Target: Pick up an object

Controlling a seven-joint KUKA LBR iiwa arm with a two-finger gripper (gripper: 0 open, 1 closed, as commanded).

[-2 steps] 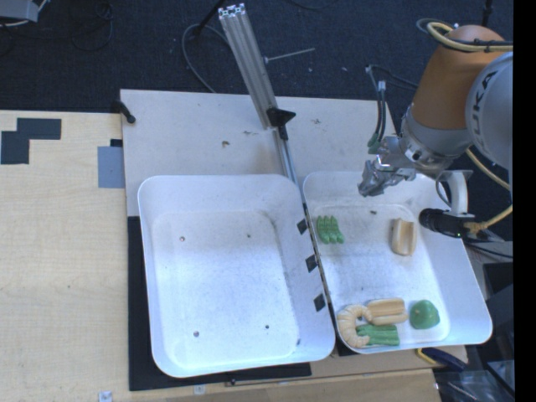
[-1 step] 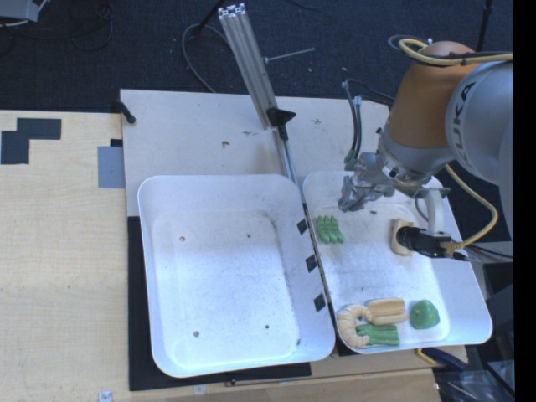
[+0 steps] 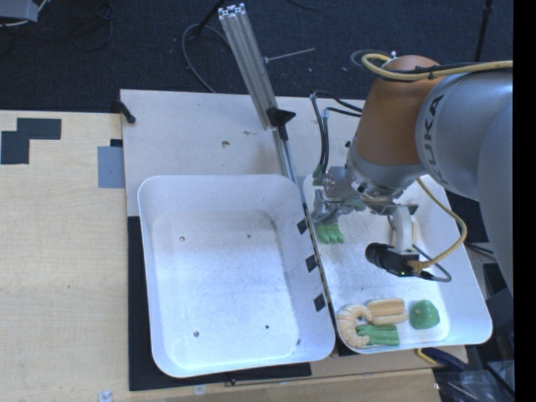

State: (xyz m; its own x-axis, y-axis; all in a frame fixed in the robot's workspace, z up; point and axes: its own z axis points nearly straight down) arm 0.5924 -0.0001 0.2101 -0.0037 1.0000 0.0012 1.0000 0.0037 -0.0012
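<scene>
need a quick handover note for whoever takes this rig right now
Gripper: low in the right bin, at its left wall, right over a green object; a grasp can't be confirmed.
Other objects: a tan piece, a green leafy piece, a cream ring and a green round one, clustered at the near end of the right bin.
Done: nothing visibly lifted.
Left: secure an object and raise it.

Grey arm [image 3: 469, 132] is reached in from the right, orange band [image 3: 394, 115] seen directly above the wrist. Wrist is pitched down, gripper [image 3: 328, 216] pointed downward. A black cable [image 3: 394, 258] is looped just right of the gripper.
</scene>
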